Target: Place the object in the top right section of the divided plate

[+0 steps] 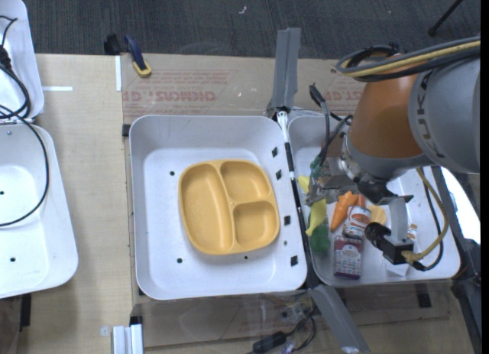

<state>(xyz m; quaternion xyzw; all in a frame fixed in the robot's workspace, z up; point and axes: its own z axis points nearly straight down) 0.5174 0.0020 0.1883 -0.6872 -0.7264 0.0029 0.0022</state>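
We see two white bins: the left bin [153,215] holds one yellow divided plate [228,206] with three sections, all bare. The arm [416,112] hangs over the right bin [447,264], covering much of it. Its gripper [330,184] sits low among the clutter; we cannot tell its state. There lie one carrot [343,208], one small carton [348,257], and one yellow-green item [316,222].

- Looks like a robotics lab: big grey-and-orange arm [397,127] over white bins [153,268]
- Cardboard-covered bench [199,85], loose cables [23,115], dark carpet [191,1] beyond its far edge
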